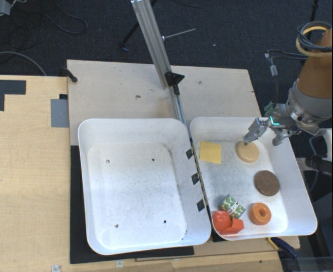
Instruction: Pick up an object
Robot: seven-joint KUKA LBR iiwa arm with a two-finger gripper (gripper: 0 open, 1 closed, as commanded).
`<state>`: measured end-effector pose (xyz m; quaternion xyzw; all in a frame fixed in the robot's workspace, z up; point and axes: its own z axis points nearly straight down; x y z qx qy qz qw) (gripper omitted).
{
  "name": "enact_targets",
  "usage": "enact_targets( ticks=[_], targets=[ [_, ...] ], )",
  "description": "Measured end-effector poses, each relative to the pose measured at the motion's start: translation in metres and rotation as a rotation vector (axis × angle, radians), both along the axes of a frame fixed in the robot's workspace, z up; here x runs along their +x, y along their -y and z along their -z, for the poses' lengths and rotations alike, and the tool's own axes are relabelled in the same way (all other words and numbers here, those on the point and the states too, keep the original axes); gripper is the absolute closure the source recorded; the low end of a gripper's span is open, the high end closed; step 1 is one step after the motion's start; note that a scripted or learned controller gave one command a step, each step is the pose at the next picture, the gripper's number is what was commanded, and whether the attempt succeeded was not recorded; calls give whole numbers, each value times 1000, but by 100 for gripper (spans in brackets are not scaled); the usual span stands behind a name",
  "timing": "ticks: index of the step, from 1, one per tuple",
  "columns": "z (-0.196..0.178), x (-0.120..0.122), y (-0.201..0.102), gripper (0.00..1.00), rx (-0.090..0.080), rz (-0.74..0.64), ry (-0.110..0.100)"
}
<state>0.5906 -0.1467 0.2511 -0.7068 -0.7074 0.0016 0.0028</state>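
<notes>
The hand (265, 131) is seen spread open with nothing between its fingers, poised at the far edge of the right bin (302, 208), one fingertip just above the tan disc (247, 152). Relative to that disc, the yellow block (210, 152) lies beside it toward the left bin (98, 152), and the brown disc (266, 183), orange ring (260, 213), red piece (227, 222) and green-white block (232, 206) are placed nearer the camera.
</notes>
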Motion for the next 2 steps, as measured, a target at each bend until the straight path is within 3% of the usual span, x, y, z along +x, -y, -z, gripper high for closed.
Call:
enact_targets(
  ticks=[1,2],
  targets=[
    [-2,1,0,0,-1,1,3],
    [46,8,-2,0,0,0,-1]
  ],
)
